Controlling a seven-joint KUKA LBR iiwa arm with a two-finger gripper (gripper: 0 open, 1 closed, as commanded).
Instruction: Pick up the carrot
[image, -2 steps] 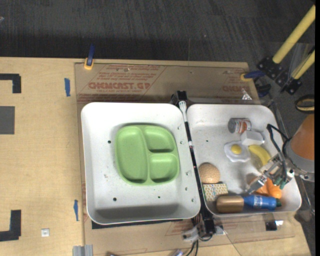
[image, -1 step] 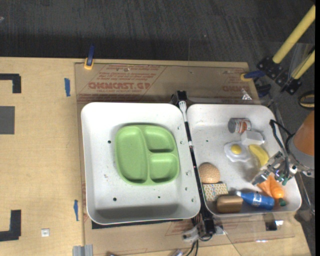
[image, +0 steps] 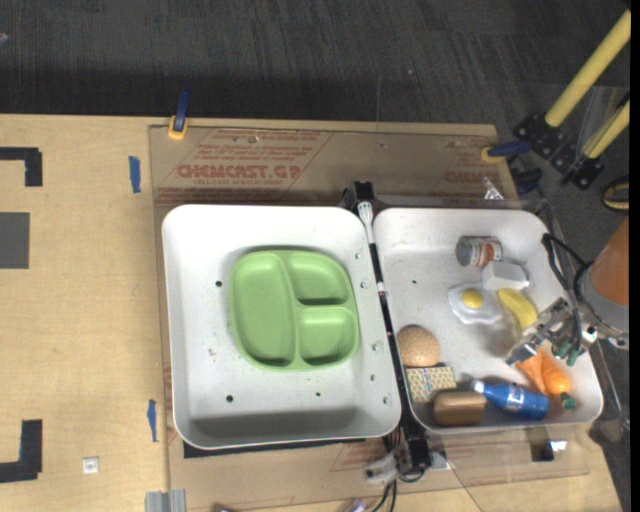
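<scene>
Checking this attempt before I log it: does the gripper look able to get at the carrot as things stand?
Probably yes. The gripper hangs right over the carrot at the right bin's right edge. The blue bottle and banana crowd it closely, though.

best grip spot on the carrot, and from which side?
Probably mid-body of the carrot, coming from above, fingers across its width. It lies flat near the right bin's right wall, green end toward the lower right. The blue bottle sits close on its lower-left side, so the upper half has more room. The tool is just above it.
</scene>
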